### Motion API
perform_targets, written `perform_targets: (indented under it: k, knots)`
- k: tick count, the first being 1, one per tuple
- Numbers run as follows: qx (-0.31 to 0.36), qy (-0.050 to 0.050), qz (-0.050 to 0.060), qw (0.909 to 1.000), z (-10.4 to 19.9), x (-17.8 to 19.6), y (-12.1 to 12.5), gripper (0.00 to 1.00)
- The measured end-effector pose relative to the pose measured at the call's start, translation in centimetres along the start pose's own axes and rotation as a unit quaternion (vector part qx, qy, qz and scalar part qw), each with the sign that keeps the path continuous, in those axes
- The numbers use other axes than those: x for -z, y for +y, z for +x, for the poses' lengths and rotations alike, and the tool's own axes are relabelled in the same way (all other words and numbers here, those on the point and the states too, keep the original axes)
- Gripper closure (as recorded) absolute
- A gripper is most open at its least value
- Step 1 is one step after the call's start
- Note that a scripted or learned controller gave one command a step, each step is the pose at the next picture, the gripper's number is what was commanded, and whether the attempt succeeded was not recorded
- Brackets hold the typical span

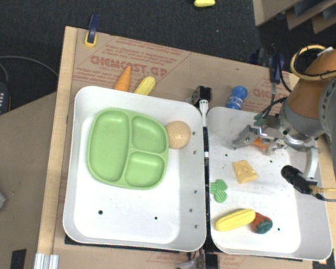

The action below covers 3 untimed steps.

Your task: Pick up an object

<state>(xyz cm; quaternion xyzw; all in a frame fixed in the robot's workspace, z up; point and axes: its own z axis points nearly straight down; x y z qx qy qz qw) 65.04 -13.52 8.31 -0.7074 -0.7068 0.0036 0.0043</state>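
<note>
Cheese wedge, yellow, lies loose near the middle of the right bin, the closest candidate to the hand. Hand sits low over the bin's upper part, just above the wedge but apart from it; can't tell if it's open or closed, nothing seen gripped. Arm comes in from the right, wrist bent down, so likely lining up for a pick, not yet grasping.

Right bin count: one cheese wedge, one green leafy piece by the left wall, one yellow banana-like toy near the front, one small red-and-teal toy touching its right end. All scattered flat, well spread, probably so each is reachable alone.

Left bin: one green divided plate, three compartments, nothing in them, plus one tan ball touching the plate's upper right corner.

Outside the bins on the desk, behind the back rims: one orange carrot toy, one yellow corn-like toy, one blue bottle. Likely spares, out of play. One yellow object on the dark floor.
</note>
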Motion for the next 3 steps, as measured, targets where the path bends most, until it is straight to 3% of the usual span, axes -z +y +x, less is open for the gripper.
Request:
perform_targets:
  k: [1, 2, 3]
  knots:
    - [0.002, 0.003, -0.001, 1.0000, -7.2, 0.1, 1.3, 0.00]
    - [0.002, 0.001, 0.002, 1.0000, 0.6, 0.1, 1.3, 0.00]
    - [-0.001, -0.001, -0.004, 1.0000, -5.5, 0.2, 0.0, 0.00]
